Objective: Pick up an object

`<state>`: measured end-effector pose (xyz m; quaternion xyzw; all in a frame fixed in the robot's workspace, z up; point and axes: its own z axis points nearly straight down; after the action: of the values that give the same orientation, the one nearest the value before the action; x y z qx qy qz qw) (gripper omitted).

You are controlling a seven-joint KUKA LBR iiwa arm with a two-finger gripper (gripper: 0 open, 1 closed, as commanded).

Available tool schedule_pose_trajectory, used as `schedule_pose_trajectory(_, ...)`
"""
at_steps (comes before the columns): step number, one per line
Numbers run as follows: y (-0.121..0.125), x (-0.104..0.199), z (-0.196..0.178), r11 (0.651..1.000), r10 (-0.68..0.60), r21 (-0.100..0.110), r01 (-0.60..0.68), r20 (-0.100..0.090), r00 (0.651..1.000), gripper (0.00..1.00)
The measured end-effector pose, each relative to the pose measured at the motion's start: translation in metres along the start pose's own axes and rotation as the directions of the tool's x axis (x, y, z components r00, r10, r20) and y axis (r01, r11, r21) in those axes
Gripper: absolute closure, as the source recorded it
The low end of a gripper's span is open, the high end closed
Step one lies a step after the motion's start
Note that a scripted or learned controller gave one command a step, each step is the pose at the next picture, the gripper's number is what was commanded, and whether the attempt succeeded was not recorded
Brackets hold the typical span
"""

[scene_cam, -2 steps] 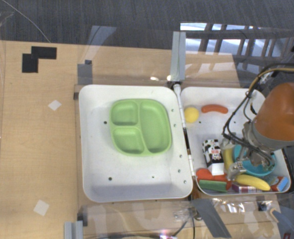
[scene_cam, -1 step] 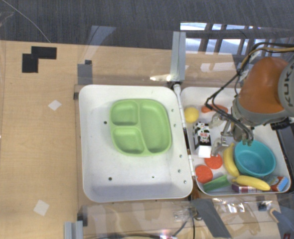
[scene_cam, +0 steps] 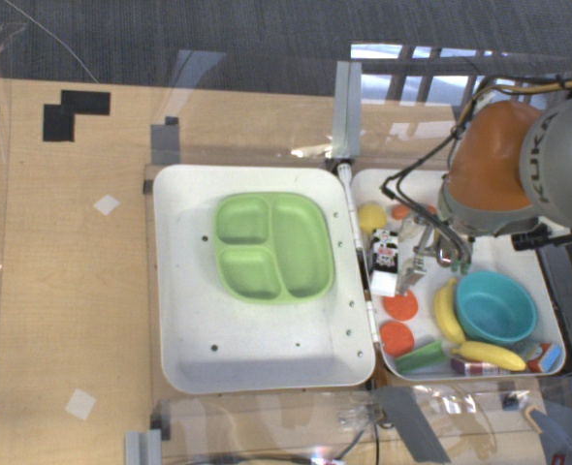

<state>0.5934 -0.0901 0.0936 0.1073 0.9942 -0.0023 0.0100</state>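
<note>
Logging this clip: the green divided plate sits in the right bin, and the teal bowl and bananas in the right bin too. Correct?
Not quite. The camera view shows the green divided plate in the left bin; the teal bowl and bananas are in the right bin.

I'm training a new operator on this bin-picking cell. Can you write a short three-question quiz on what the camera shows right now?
1. True or false: the green divided plate lies in the left bin.
2. Which bin is the gripper above: left or right?
3. The teal bowl sits between two: A) bananas B) cups C) forks

Key: 1 true; 2 right; 3 A, one banana left of it, another in front.
</note>
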Motion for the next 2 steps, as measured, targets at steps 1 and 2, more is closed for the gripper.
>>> schedule_pose_trajectory(1,0.0007,-0.0085,0.0004,0.998,0.070,0.002,-0.070,-0.001,0.998,0.00)
schedule_pose_trajectory(2,-0.0011,-0.0164,0.0008,0.966,0.258,0.006,-0.258,-0.001,0.966,0.00)
